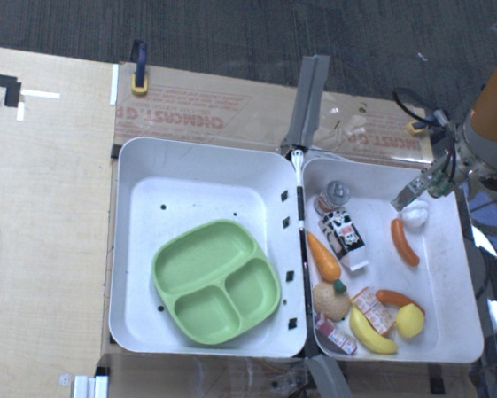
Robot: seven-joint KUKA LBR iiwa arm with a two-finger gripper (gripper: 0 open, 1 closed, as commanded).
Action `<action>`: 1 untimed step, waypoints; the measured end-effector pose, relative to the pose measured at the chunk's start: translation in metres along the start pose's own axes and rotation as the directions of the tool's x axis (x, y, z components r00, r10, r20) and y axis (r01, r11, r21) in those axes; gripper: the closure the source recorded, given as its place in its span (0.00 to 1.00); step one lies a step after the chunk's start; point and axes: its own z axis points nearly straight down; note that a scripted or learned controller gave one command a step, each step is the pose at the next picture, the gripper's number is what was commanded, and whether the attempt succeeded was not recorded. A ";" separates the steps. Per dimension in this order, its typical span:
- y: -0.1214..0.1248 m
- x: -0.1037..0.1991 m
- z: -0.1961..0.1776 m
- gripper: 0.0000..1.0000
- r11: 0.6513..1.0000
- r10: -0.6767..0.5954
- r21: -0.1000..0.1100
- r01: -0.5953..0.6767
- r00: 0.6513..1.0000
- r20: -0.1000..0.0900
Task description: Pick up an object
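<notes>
A wooden bench (33, 214) carried two white bins. In the right bin (461, 289), a small white object (415, 215) lay at two o'clock, beneath the gripper (414, 196); finger state could not be told. A sausage (405, 242) lay just beside it. The left bin (135, 252) held a green tray (215, 281).
</notes>
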 end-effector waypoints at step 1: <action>0.000 0.000 0.000 0.00 1.000 0.000 0.000 0.000 1.000 0.000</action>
